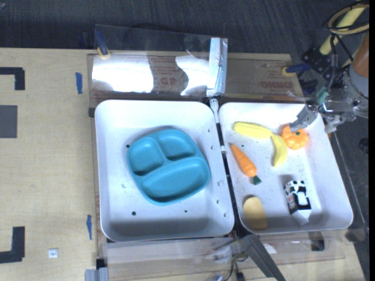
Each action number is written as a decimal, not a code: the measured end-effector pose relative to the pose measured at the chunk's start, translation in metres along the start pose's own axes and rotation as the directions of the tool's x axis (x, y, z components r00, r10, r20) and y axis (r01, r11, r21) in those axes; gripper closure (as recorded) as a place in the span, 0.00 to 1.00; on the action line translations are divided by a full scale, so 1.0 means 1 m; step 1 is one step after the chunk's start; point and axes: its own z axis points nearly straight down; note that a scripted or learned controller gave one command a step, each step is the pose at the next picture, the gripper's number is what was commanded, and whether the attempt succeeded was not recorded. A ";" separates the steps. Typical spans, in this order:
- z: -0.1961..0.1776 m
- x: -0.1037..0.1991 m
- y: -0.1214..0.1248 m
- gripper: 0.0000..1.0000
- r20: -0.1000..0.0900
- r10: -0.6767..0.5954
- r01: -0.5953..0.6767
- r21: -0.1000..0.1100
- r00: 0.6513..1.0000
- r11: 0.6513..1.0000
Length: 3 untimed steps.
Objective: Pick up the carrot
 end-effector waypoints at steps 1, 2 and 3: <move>0.064 -0.025 0.012 0.00 -0.001 0.171 -0.171 0.005 0.985 0.985; 0.104 -0.052 0.054 0.00 0.002 0.041 -0.041 -0.002 0.999 0.999; 0.169 -0.053 0.059 0.00 -0.007 0.054 -0.054 -0.020 0.999 0.998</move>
